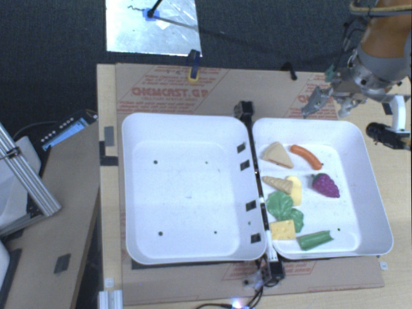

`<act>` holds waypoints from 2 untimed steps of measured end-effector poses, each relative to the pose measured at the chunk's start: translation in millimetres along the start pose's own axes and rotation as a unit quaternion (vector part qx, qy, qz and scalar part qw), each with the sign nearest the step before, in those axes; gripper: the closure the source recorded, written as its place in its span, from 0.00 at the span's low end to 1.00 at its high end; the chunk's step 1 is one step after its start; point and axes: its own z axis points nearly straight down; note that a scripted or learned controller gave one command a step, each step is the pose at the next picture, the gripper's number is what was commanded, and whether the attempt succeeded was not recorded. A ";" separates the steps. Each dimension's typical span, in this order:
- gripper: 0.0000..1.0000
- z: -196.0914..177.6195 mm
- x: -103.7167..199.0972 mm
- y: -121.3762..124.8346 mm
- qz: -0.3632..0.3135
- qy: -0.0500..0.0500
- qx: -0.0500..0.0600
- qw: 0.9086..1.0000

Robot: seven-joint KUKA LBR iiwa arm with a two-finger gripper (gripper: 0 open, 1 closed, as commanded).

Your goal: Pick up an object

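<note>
Bench; arm (386, 37) cropped; jaws apparently spread, unloaded.

foil sheet (153, 17); brown cardboard (174, 90)

Gripper (329, 103) above toy-filled right bin (367, 148)
</note>
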 end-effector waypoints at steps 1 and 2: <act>0.00 87.9 26.9 -85.2 0.001 0.002 0.007 1.000; 0.00 194.0 -17.9 -105.1 0.003 0.001 0.003 1.000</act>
